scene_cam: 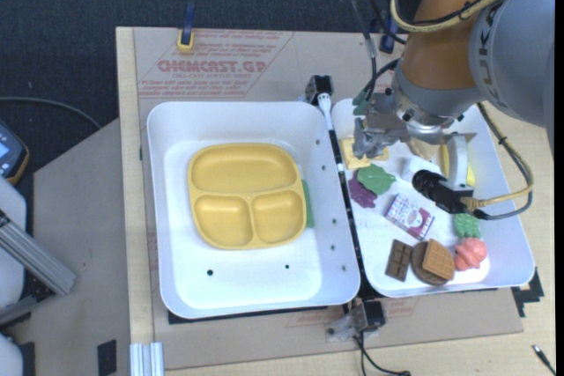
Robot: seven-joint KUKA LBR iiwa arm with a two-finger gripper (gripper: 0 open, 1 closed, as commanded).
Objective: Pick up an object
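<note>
Yellow plastic, smooth and matte, formed the three-part plate (247,194) in the middle of the left bin (167,189), with a green strip (307,205) poking out from under its right edge. In the right bin (511,251) the gripper (370,145) hung over the far left corner, just above a flat pale-yellow slice (355,159) lying against the left wall (whether the gripper was spread or pressed together could not be told from this angle). Crowding the slice on its near side were a bumpy green leaf (377,178) and a purple piece (362,189), touching each other. A pink printed packet (410,215) lay near the middle. Along the near edge sat a ridged brown chocolate bar (399,260), a gridded waffle (433,260) touching it, and a lumpy pink piece (471,254). A small green piece (467,224) lay by the right wall, with a long yellow piece (458,165) farther back.
</note>
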